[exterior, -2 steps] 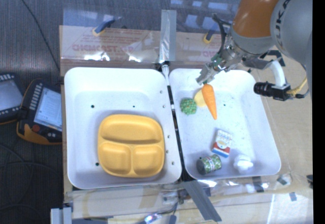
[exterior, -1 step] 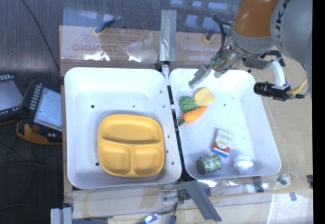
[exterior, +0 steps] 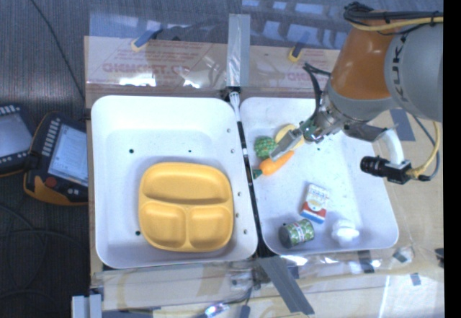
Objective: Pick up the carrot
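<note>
The orange carrot lies in the right bin close to its left wall, its green top pointing at the divider. My gripper hangs directly over the carrot's upper end, reaching in from the right at a slant. One finger shows as a grey bar just above the carrot. A green knobbly toy rests right beside the carrot on its upper left. A yellow item is partly hidden behind the gripper.
The left bin holds a yellow sectioned plate. In the right bin's lower part lie a small red-and-white carton, a green can and a white object. A pendant sits at far left.
</note>
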Available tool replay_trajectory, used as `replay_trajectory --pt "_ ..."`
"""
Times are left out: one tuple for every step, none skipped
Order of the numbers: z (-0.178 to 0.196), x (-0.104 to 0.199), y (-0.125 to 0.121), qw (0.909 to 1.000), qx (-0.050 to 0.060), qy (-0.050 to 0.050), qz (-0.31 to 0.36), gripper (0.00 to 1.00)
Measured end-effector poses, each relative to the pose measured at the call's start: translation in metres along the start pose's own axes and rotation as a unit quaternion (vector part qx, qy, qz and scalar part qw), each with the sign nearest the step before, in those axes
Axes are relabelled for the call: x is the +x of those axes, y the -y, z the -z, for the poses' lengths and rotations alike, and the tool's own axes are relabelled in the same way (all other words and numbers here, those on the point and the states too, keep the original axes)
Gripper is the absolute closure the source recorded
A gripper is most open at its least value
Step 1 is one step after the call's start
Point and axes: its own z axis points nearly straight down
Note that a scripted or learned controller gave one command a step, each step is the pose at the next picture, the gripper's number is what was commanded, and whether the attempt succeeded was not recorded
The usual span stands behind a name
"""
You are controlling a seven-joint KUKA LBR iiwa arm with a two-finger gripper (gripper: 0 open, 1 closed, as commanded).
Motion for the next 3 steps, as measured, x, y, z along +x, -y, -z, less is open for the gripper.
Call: replay_trajectory --pt "-0.07 -0.043 0.002 0.9998 -0.015 0.007 -0.014 0.0" --pt "-0.09 -0.039 -0.023 0.9986 -0.011 0.007 0.052 0.0" --pt "-0.002 0.045 0.022 0.9983 -0.001 0.0 -0.059 0.0"
